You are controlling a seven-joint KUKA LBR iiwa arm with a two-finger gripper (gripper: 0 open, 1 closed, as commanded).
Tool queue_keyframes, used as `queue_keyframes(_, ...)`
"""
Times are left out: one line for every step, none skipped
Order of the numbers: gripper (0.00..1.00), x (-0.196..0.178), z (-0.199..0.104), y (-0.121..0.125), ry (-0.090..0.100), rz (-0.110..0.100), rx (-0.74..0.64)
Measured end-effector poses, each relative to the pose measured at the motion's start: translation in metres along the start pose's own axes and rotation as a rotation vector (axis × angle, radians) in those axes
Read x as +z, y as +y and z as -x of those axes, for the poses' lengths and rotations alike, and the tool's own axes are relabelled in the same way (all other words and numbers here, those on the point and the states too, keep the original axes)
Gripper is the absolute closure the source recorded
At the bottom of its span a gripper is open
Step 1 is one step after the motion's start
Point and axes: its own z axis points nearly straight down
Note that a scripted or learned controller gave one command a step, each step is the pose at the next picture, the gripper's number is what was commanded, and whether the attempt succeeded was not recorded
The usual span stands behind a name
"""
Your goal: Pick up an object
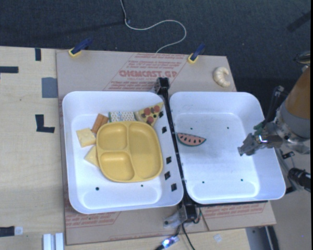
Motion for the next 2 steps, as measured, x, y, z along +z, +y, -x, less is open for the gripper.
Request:
queue_keyframes(1.0,0.006,-0.048,0.028,0.002,-0.002,-0.005)
queue_keyframes(1.0,0.013,-0.087,0.072,0.001,-0.001,-0.004)
